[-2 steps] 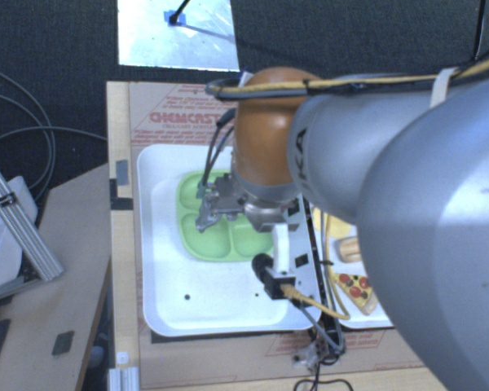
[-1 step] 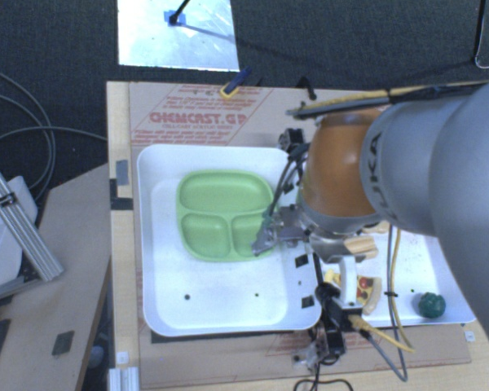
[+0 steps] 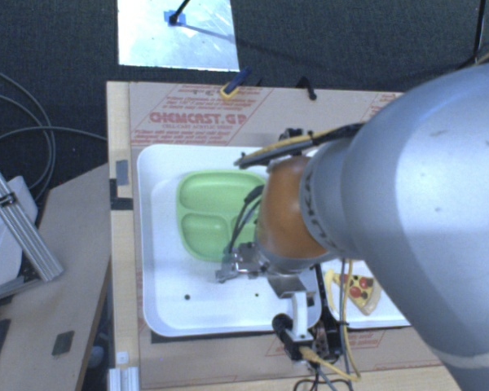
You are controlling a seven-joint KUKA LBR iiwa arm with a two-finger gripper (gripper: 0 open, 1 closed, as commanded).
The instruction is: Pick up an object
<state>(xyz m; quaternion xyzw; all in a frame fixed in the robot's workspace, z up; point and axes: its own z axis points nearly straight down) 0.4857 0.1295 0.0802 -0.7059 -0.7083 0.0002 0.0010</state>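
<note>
A light green divided plate (image 3: pixel 205 212) lies in the left white bin (image 3: pixel 165 300), towards its back. The big grey arm with its orange band comes in from the right and hides the plate's right side. My gripper (image 3: pixel 235 267) hangs low at the plate's near right edge, just above the bin floor. A toy pizza slice (image 3: pixel 361 292) peeks out from under the arm, further right.
The bins sit on a cardboard sheet (image 3: pixel 200 116) with red print. Black and yellow cables (image 3: pixel 322 349) hang by the near rim under the wrist. A metal frame (image 3: pixel 20 226) stands off the bench at the left.
</note>
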